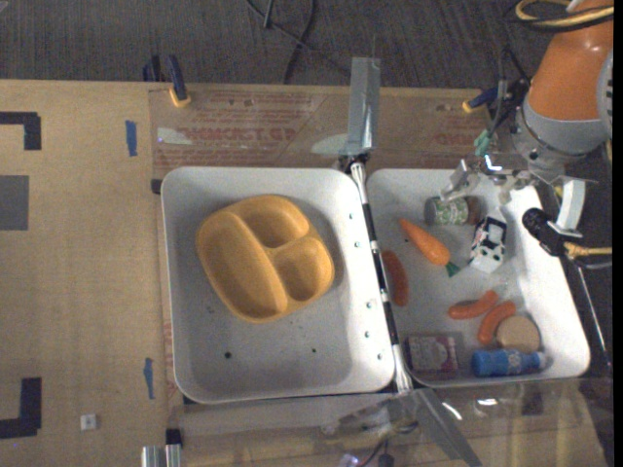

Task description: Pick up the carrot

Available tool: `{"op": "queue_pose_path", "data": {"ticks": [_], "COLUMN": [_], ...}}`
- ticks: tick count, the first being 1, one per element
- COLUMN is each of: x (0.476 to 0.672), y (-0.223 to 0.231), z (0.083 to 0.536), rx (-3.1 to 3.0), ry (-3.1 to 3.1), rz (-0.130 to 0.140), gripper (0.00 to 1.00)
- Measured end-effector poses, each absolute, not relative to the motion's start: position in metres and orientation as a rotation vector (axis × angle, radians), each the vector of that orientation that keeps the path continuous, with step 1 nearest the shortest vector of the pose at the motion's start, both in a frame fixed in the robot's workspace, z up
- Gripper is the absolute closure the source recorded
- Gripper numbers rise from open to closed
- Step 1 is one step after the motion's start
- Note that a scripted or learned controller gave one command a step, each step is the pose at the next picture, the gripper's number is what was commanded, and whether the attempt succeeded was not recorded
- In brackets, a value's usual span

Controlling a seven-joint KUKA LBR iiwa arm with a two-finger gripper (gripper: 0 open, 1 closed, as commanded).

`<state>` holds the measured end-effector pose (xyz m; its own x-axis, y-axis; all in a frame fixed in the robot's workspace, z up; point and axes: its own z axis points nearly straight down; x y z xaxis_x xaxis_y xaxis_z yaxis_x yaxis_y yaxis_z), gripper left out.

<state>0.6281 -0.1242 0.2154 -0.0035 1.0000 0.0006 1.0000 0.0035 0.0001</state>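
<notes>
From my camera above the bench, I see the carrot [426,242] lying in the right bin [555,290], near its middle, tilted, with its green end pointing down and right. A little toy cow [489,243] stands just beside it. The gripper [484,176] hangs over the top part of that bin, near a small can [451,210]. It is apart from the carrot. I cannot tell if it is grabbing anything. A yellow divided plate [265,257] sits in the left bin [195,348].
</notes>
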Motion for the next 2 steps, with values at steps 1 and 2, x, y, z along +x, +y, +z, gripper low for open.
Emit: {"op": "queue_pose_path", "data": {"ticks": [1,2], "x": [0.655,0.632], "y": [-0.113,-0.112], "z": [0.231,0.100], "rx": [-2.028,-2.140], "ry": [-2.407,-2.301], "rz": [-0.004,-0.001], "gripper": [0.00,0.00]}}
